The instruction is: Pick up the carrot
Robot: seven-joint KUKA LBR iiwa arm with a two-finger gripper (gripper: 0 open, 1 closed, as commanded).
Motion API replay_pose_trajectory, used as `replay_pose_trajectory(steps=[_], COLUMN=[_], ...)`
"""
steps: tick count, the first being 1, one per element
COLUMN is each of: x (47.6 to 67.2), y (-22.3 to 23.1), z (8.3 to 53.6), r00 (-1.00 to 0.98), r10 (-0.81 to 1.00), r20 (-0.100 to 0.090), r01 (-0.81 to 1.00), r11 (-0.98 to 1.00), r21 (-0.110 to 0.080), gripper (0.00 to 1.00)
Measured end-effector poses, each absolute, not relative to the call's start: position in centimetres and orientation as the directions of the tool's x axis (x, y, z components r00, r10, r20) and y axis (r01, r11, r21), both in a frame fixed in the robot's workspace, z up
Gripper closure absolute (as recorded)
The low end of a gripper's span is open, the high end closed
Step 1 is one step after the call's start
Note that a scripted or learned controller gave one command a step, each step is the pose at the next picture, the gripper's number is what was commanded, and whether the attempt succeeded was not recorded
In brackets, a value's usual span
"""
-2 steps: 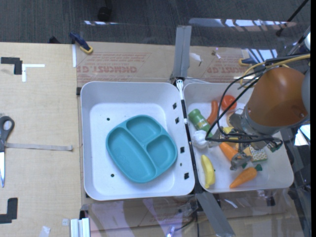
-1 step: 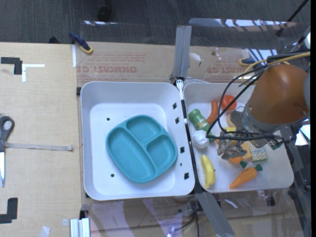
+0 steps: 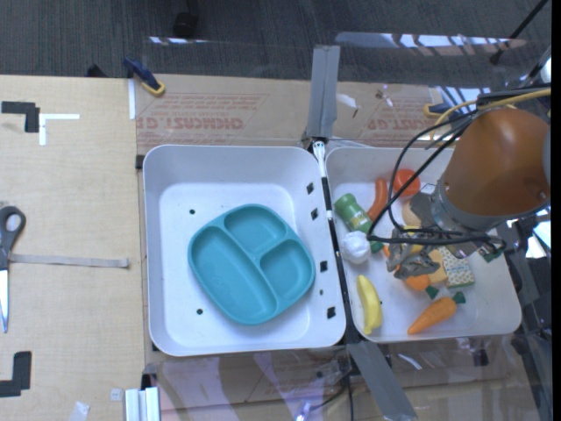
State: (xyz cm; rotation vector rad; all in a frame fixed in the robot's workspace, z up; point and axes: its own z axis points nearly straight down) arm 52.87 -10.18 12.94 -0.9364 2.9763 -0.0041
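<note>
From the overhead camera, two white bins sat side by side on the table. The left bin held one teal divided plate. In the right bin, the gripper hung low over a cluster of toy food; whether it was apart or together could not be told. One carrot lay near the front wall, just below the gripper and apart from it. One banana lay to its left, with one green can and one white piece by the dividing wall. A thin orange pepper lay beyond.
</note>
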Motion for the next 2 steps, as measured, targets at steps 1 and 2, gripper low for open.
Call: replay_pose_trajectory(steps=[1,2], x=[49.31,49.5], y=[-5.34,-5.29], z=[19.18,20.05], r00=[-0.902,-0.902], r10=[-0.432,-0.431], r20=[-0.004,-0.008], r01=[-0.432,-0.431], r11=[0.902,0.902], r21=[-0.001,-0.001], gripper=[1.0,1.0])
